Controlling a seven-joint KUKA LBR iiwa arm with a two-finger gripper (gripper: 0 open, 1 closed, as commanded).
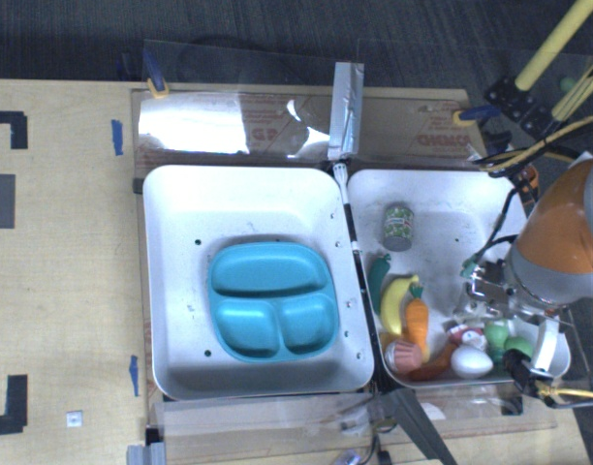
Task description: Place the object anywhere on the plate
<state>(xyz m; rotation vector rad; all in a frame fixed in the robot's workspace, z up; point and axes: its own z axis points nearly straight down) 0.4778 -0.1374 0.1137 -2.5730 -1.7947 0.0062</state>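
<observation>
claw low in the toy bin, plate apart in the other

the table (64, 260) carries two white bins. the bin at 9 o'clock (171, 211) holds a blue divided plate (272, 298), lying flat near its middle. the bin at 3 o'clock (442, 201) holds all the toys. the arm (568, 231) comes in from 3 o'clock, and the claw (479, 287) is low over that bin's 4 o'clock part. i cannot tell whether it is open or closed. a yellow banana (395, 303) and an orange carrot (417, 325) lie side by side at the bin's 8 o'clock. a small can (397, 227) stands at 11 o'clock. a white egg (471, 361) lies at 6 o'clock, just beside green pieces (497, 337). which toy is the task's object is unclear.
</observation>
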